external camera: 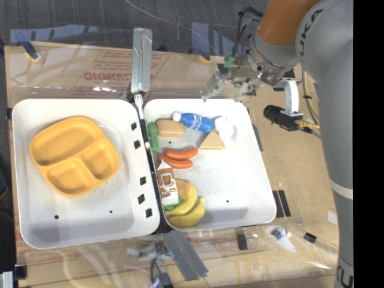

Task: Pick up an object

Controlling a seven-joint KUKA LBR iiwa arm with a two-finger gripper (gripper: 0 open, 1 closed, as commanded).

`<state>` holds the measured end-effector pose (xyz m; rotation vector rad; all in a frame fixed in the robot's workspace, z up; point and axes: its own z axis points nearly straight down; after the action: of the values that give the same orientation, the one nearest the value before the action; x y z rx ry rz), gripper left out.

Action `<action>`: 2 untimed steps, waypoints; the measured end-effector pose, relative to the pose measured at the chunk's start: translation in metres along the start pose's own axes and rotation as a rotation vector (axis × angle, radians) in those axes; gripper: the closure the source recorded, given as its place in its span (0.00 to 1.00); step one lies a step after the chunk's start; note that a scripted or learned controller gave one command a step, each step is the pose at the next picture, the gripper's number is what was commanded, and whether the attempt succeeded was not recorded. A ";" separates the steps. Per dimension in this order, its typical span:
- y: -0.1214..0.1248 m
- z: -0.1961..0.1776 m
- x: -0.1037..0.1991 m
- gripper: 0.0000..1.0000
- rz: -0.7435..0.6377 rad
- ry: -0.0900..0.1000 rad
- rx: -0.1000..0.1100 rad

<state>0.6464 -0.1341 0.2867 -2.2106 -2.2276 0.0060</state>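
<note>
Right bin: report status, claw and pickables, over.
Claw above the right bin's far rim, nothing between fingers. Blue bottle nearest it, wedge alongside. Hot dog, carton, banana crowd the divider.

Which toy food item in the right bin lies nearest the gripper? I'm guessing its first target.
The blue plastic bottle with a white cap, lying at the bin's far edge, closest below the gripper; the yellow banana lies farthest.

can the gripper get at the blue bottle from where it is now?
Probably yes. The gripper sits above the right bin's far rim, and the blue bottle lies just below it, uncovered on top, though a bread roll crowds it.
</note>
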 end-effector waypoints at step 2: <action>-0.046 0.186 -0.007 0.00 -0.085 -0.005 -0.020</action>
<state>0.5996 -0.1412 0.1010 -2.1258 -2.3323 -0.0109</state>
